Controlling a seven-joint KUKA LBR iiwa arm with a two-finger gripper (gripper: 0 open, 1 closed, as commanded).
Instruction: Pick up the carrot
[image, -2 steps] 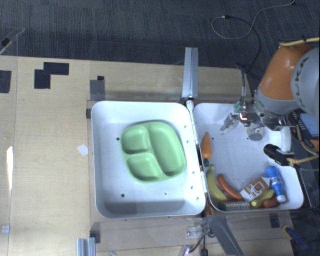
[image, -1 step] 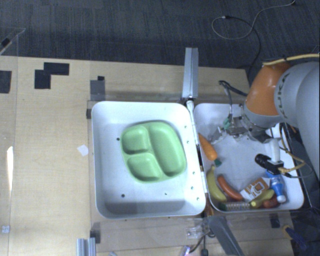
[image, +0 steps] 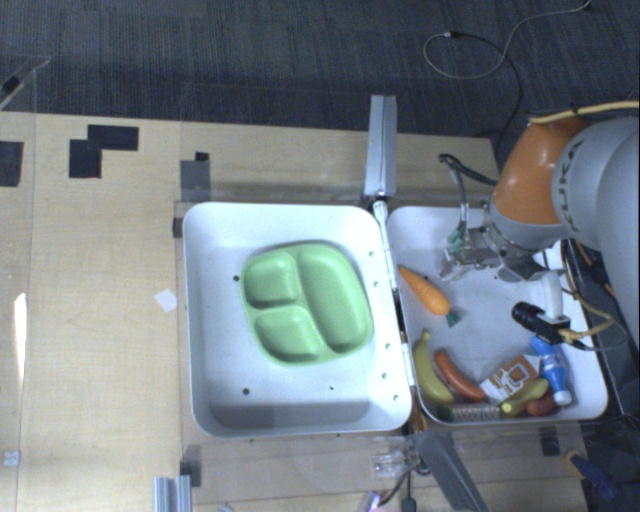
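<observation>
1. The table (image: 100, 330) is pale wood; you see it carrying two shallow white bins side by side, with black marks near its far left edge.
2. The left bin (image: 215, 400) is the larger in your view. A green divided plate (image: 305, 302) with three compartments lies near its middle, turned at a slant.
3. The arm (image: 580, 180) reaches in from the right, grey with an orange band above the wrist, and hangs over the far right part of the right bin.
4. The right bin (image: 420, 225) holds all the loose items, most of them gathered along its near edge.
5. The claw (image: 465, 255) sits over the upper middle of the right bin, just to the right of the carrot and apart from it. You cannot tell from this view whether it is spread or pressed together; nothing is seen pinched in it.
6. The carrot (image: 425, 290) lies on the bin floor near the left wall of the right bin, slanted, its orange body toward the far left and its small green end toward the near right.
7. A banana (image: 430, 372) curves along the near left corner, with a red sausage (image: 458, 376) just beside it on the right.
8. A blue bottle (image: 553, 372) and a small orange-and-white carton (image: 512, 378) lie near the right corner.
</observation>
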